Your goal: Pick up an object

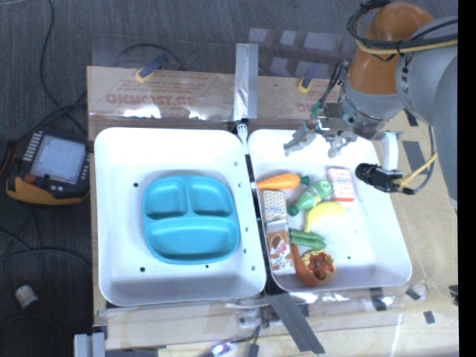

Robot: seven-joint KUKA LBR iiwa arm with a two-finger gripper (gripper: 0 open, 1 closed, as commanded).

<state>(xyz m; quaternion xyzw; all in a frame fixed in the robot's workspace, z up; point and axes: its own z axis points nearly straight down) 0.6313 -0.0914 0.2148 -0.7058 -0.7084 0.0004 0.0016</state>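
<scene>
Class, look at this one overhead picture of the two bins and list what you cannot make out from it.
- Print on the small boxes beside the carrot: too small and blurred, camera view.
- What the red item is: too blurred.
- Base of the arm: cut off by the right edge.
- Handheld screen on the floor: washed out, unreadable.
- The claw above the right bin: fingers spread, nothing between them.

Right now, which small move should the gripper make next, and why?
Probably lower toward the carrot. The gripper hangs open above the right bin's far end with nothing between its fingers, and the carrot is the nearest item, lying apart from the yellow banana.
</scene>
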